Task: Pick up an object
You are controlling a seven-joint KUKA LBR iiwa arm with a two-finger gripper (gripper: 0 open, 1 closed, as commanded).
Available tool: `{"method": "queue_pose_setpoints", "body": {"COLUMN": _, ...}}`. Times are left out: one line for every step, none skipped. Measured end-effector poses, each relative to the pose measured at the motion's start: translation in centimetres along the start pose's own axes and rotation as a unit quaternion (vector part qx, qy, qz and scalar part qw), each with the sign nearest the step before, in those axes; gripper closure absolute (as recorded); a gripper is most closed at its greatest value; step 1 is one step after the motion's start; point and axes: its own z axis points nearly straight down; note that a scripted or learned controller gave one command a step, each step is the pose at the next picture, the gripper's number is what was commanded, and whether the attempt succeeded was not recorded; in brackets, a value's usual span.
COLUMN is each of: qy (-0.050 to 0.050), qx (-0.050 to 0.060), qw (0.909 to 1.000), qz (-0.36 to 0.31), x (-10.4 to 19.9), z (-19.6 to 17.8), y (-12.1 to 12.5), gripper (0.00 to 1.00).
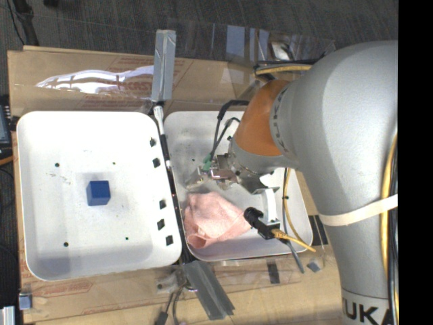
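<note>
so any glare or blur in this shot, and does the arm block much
In the camera view, glare streaks the plastic film on the cardboard behind the left bin; the blue cube is sharp, with little shadow; the arm covers much of the right bin, leaving the pink cloth visible.

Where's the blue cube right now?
The blue cube sits alone near the middle of the left bin in the camera view, well away from the pink cloth and the gripper in the right bin.
</note>
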Motion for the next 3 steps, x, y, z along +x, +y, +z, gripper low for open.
{"method": "queue_pose_setpoints", "body": {"qy": 0.000, "qx": -0.001, "qw": 1.0000, "qz": -0.003, "x": -3.1, "z": -0.1, "y": 5.6, "gripper": 0.00}}
{"method": "queue_pose_setpoints", "body": {"qy": 0.000, "qx": -0.001, "qw": 0.9996, "qz": -0.030, "x": -7.4, "z": 0.0, "y": -3.8, "gripper": 0.00}}
{"method": "queue_pose_setpoints", "body": {"qy": 0.000, "qx": -0.001, "qw": 0.9919, "qz": -0.127, "x": -3.6, "z": 0.0, "y": -6.3, "gripper": 0.00}}
